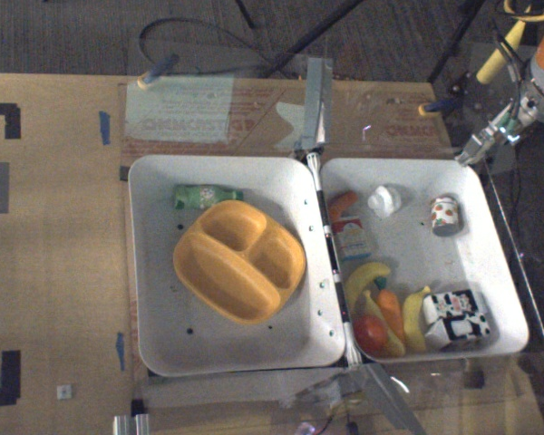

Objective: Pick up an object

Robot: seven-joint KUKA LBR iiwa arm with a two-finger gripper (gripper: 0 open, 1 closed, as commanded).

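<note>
The gripper [483,143] hangs over the far right corner of the right bin [503,270], above the desk [54,261]; whether it is spread or pressed together cannot be told. In that bin lie a white cup [384,199], a small strawberry-printed can [445,215], a carrot [343,203] beside a small carton [352,239], two bananas [366,277], a second carrot [390,308], a tomato [370,333] and a cow-patterned milk carton [453,319]. The left bin [150,270] holds an orange divided plate [239,259] with a green packet [206,195] at its far side.
</note>
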